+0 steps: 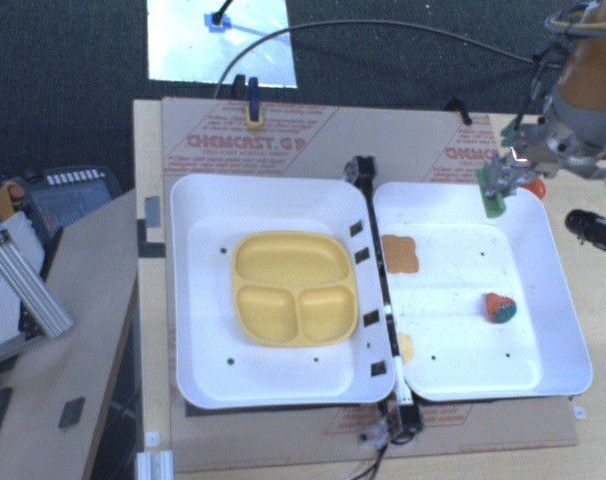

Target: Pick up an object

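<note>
I am watching the arm (pixel 588 78) reaching in from the right, with the gripper (pixel 505 180) hanging above the far edge of the right bin (pixel 543 268). A small green object (pixel 495 203) is sitting between its fingers, so the gripper is gripping it, narrow. I am also seeing an orange bit just right of the gripper, too blurred to name. Inside the right bin, a flat orange piece (pixel 400 254) is lying near the left wall, a red and teal object (pixel 500 308) is resting toward the right, well apart from it, and a pale yellow piece (pixel 404 346) is touching the near left wall. The left bin (pixel 198 268) is carrying a yellow divided tray (pixel 293 288) at its centre. Both bins are sitting side by side on the table (pixel 153 148)
</note>
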